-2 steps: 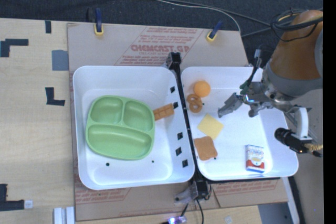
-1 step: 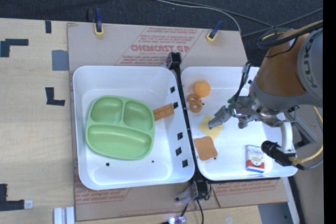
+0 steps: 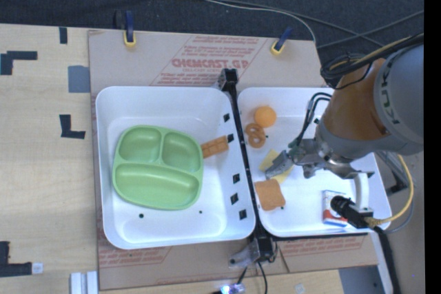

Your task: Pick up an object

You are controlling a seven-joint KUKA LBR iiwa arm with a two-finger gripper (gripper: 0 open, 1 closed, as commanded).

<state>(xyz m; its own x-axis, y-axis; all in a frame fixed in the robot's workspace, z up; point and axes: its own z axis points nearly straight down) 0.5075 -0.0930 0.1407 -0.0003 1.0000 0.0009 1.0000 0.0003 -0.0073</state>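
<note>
We found the gripper [image 3: 279, 165] low inside the right bin [image 3: 303, 220], the arm [image 3: 358, 113] reaching in over that bin's far side. Taking the bin as our landmark, several candidates lay in its half nearest the divider [image 3: 238, 148]: an orange ball [image 3: 264, 116] toward the bin's upper edge, a small brown ring [image 3: 255, 136] just below the ball, a tan toast-like piece [image 3: 270, 195] toward the bin's lower edge, and a yellow scrap [image 3: 270, 158] between ring and toast. A small red and white packet [image 3: 333, 210] sat in the bin's lower corner, away from the divider.

The fingertips sat right at the yellow scrap, just above the toast, so we judged one of those to be the target. We could not tell whether the claw was spread or pinched, nor whether anything sat between its tips; the dark metal blurred against the scrap.

To do this step well, we thought the fingers should straddle the chosen piece squarely, press down to the bin floor, since both pieces looked flat, then close fully before lifting straight up. Drifting toward the divider risked catching the wall. The left bin [image 3: 110, 217], holding a green divided plate [image 3: 158, 167] and an orange block [image 3: 214, 146], needed no attention
</note>
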